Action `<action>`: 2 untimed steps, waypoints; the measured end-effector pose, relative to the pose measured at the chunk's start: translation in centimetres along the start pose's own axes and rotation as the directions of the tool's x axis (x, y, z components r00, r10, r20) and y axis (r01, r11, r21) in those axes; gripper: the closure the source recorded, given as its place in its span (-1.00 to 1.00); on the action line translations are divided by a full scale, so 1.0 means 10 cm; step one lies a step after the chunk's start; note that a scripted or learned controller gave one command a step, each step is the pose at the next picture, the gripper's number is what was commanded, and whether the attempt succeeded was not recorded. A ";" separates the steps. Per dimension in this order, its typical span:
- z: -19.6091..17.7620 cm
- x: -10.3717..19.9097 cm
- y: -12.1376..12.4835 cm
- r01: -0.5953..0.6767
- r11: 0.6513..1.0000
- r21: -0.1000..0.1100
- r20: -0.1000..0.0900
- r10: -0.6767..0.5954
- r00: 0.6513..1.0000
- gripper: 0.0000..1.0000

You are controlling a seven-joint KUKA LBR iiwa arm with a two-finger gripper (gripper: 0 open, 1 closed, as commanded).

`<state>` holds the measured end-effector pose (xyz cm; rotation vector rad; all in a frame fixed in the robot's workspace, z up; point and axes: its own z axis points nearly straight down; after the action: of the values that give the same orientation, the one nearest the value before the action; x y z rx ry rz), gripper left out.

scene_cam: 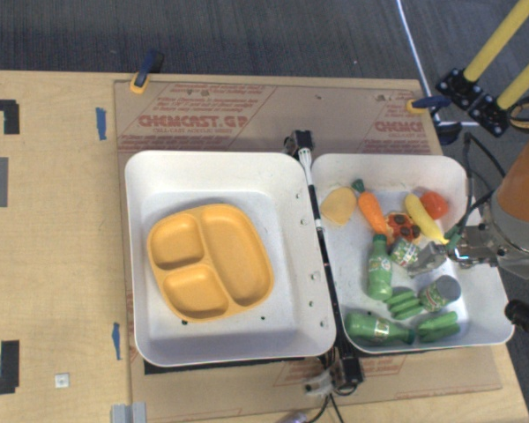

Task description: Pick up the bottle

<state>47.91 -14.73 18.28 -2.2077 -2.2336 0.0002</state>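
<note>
Green bottle [378, 270] lying in right bin [450, 173], left-centre of the clutter, roughly lengthwise toward the far wall, cap end up by the carrot [371, 211]. Probably small plastic toy-grade bottle: light, fairly stiff, smooth and glossy, so likely slippery and prone to rolling or squirting out if pinched off-centre. Not fragile by the look of it. Best hold prob. across the body mid-length, jaws closing on the long sides, where the width looks even; neck end too narrow and close to carrot. Crowded on the right side: clear crumpled item [414, 254] touching or just beside, green veg pieces [402, 305] just below, another green bottle-like thing [370, 327] near front wall — possible mix-up, could also count as target. Left side of bottle freer, bare bin floor toward the divider. Gripper [463, 252] at right edge of bin, near yellow banana [423, 218] and grey round can [441, 291], well apart from bottle; nothing visibly held; open or closed — can't tell, too small and blurred. Left bin [150, 174] with yellow divided tray [210, 259], irrelevant to grasp.
</note>
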 end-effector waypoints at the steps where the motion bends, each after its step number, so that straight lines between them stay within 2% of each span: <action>1: 0.96 0.45 0.30 -0.213 0.977 -0.004 0.000 0.213 0.977 -1.00; 2: 0.85 0.42 0.31 -0.216 0.976 -0.010 0.005 0.216 0.976 1.00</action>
<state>50.95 -10.50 9.77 -2.4454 -1.9880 -0.0044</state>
